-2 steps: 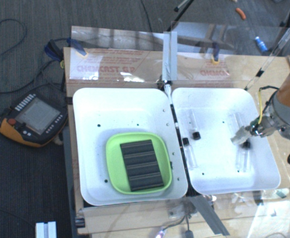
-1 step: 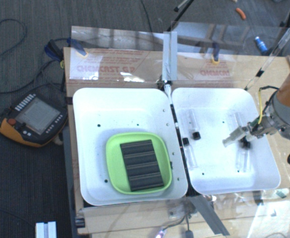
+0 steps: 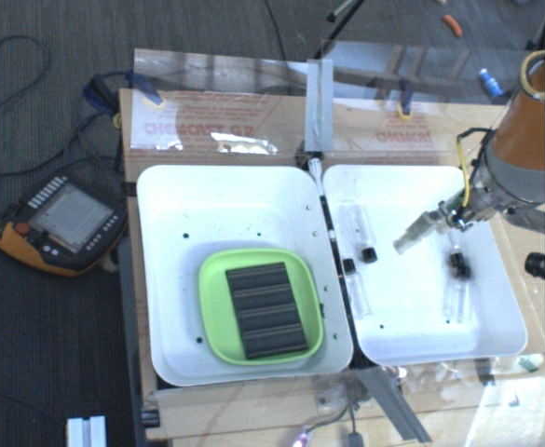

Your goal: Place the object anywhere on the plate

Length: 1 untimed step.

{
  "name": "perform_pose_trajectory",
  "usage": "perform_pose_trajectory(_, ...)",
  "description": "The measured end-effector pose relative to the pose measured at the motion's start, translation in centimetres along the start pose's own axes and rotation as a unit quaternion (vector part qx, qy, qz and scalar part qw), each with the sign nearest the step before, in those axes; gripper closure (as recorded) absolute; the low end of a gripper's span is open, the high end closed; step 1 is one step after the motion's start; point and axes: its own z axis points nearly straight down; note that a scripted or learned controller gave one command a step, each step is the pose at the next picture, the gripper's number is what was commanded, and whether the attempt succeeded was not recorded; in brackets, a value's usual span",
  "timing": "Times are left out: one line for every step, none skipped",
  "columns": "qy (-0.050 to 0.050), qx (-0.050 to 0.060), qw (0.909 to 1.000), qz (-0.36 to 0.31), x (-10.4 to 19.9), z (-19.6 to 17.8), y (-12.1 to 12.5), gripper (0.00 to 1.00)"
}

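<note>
A lime green plate (image 3: 212, 277) lies in the left white bin (image 3: 160, 212), toward its front. A dark grey ribbed block (image 3: 266, 310) rests flat on the plate and covers most of it. My gripper (image 3: 408, 239) hangs over the middle of the right bin (image 3: 496, 329), pointing down and left, well apart from the plate and the block. Nothing shows in its grasp.
Two small black pieces (image 3: 367, 253) (image 3: 348, 265) lie near the right bin's left wall, and another (image 3: 458, 266) lies right of the gripper. The ridge between the bins (image 3: 326, 214) separates gripper and plate. A teach pendant (image 3: 62, 223) sits on the floor at left.
</note>
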Motion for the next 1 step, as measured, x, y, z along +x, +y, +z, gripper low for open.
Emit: perform_pose_trajectory(0.001, 0.0, 1.0, -0.009, 6.75, -3.43, 4.17, 0.0)
